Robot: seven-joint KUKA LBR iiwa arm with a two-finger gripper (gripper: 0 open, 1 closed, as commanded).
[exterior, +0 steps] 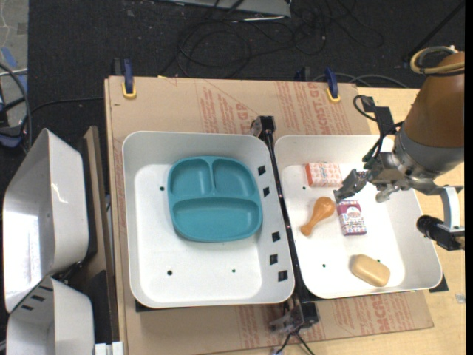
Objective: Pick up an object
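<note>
The right bin [414, 228] holds several objects. A pink and white box [323, 173] lies near its back left. An orange drumstick-shaped toy [318, 214] lies left of centre. A small purple box [351, 217] sits beside it, and a tan bread-like lump [369, 270] rests near the front edge. My gripper [349, 189] hangs over the bin, just above the purple box's far end and right of the pink box. The view shows nothing held in it.
The left bin [148, 235] holds a teal divided plate [214, 198]. A black divider [279, 220] runs between the bins. The arm's orange-banded wrist [440, 117] looms over the right bin's back right corner. White tubs [41, 220] stand off the bench's left side.
</note>
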